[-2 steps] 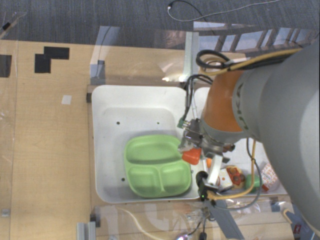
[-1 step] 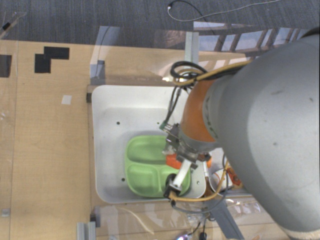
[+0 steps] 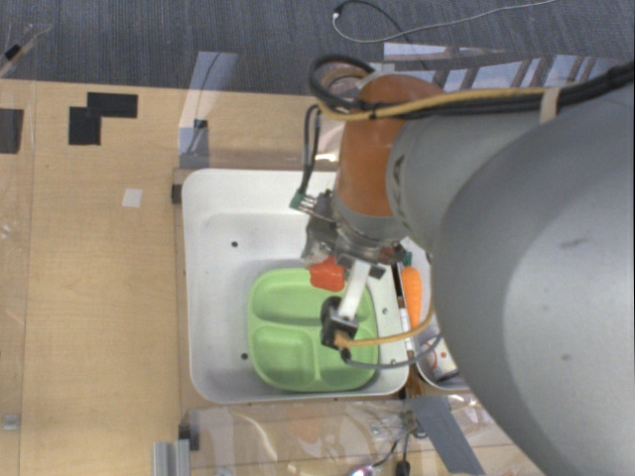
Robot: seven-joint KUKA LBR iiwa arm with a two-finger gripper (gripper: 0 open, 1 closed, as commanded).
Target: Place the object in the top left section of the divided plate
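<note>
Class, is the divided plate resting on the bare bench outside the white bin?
No, the green divided plate lies inside the white bin.

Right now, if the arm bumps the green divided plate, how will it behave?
The green divided plate looks like thin moulded plastic, so it is probably light and stiff. It lies flat on the smooth floor of the white bin, so it would likely slide rather than tip.
</note>
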